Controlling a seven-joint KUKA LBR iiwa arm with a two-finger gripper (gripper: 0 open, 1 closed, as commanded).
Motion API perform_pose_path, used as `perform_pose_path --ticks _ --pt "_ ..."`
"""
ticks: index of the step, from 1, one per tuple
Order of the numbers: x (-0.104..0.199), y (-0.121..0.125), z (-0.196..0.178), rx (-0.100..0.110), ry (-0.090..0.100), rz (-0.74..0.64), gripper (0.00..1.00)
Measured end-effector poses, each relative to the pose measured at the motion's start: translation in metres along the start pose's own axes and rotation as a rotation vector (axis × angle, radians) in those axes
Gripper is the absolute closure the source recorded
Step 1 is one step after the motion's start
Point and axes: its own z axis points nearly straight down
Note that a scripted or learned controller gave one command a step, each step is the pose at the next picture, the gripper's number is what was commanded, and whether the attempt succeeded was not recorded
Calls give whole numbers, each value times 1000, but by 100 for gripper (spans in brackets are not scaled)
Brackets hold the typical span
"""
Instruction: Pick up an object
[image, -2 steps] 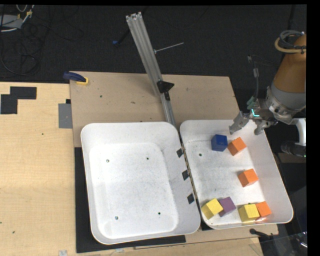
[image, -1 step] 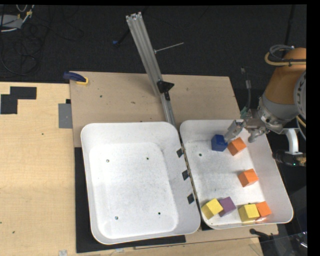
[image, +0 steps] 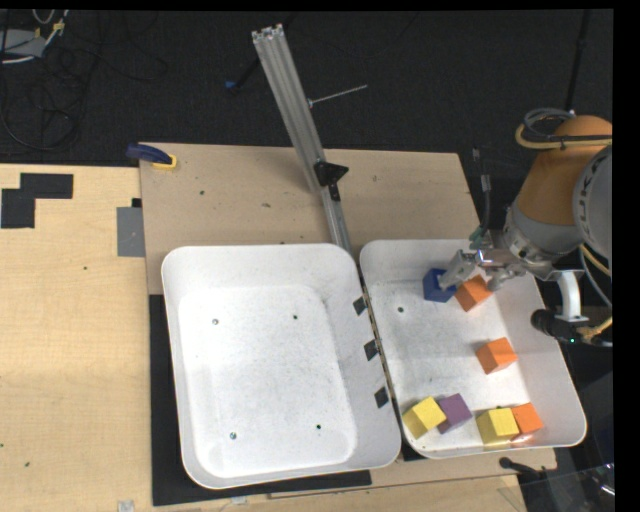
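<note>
The jaws are seen low in the right-hand bin, closed around an orange block, with a blue block touching that orange block on its left. A straight, slow lift is advised, so that the blue block is not dragged along.

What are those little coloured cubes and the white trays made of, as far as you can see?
The cubes, such as the orange cube and the purple cube, look like painted wood or foam: matte faces, no glints, crisp edges. Which of the two is not clear. The right bin and left bin look like moulded plastic: smooth white, rounded corners and rims, with a faint sheen.
</note>
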Motion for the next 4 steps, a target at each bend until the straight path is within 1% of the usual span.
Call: perform_pose_path --ticks 1,2,3,4 --pt "-1 2 2 -4 -1 0 0" --pt "-2 3 -7 -6 -2 0 100" --pt "-1 8 -71 8 3 1 100" --pt "-2 8 -103 11 4 -1 100"
